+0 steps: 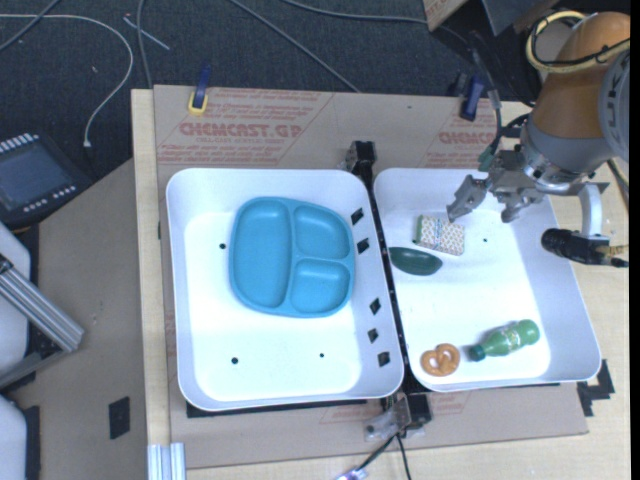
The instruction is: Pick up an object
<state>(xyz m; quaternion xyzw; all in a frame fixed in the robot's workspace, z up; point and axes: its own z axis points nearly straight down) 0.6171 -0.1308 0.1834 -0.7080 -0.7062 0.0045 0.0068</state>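
dark carpeted floor in the background, with thin pale cables (100,28) lying loose on it. in front, a counter (300,133) covered with brown cardboard bearing red print, with a blue clamp (201,90) at its far edge. on the counter two shallow white bins side by side, meeting along the middle. in the left bin (200,368) a blue plate (290,258) with three compartments, lying flat near the centre. in the right bin (530,288) four small things: a patterned pad (442,235) in the far left part, a dark green oval piece (415,261) just beside it on the near side; closer to the near edge a pretzel shape (440,359), orange-brown, and a green bottle (508,339) lying on its side, near each other and well apart from the pad. grey arm (580,98) with orange band reaching in from the right, over the far part of the right bin. end effector (487,204) above this bin, just to the right of the patterned pad, open, with fingers (463,206) spread apart. one fingertip close to the pad's far right corner; not possible to tell whether touching it or only near.
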